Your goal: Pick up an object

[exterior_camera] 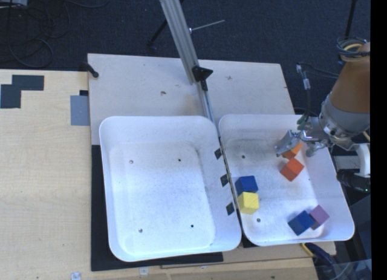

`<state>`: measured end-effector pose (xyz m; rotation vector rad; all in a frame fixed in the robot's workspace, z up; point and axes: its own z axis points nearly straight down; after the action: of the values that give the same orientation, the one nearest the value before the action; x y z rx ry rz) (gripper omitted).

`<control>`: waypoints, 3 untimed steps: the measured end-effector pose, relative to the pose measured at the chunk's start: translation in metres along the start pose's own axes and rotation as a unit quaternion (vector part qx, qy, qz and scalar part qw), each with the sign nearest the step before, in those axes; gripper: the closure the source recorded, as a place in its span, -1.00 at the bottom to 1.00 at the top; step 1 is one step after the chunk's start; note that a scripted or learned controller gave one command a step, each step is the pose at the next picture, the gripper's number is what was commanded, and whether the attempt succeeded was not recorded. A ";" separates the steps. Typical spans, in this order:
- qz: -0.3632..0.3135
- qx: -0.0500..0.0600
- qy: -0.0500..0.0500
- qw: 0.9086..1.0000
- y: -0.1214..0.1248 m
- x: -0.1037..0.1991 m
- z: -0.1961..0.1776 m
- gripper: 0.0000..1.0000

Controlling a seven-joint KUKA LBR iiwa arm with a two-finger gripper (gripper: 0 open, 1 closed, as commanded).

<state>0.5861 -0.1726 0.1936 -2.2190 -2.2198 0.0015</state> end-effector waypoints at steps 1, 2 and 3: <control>0.000 0.000 0.000 1.000 0.000 0.000 -0.010 1.00; 0.000 0.001 0.000 1.000 0.000 0.000 -0.010 -1.00; -0.001 -0.002 -0.001 1.000 0.000 -0.031 0.079 -1.00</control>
<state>0.5855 -0.2031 0.1147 -2.2208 -2.2244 -0.0014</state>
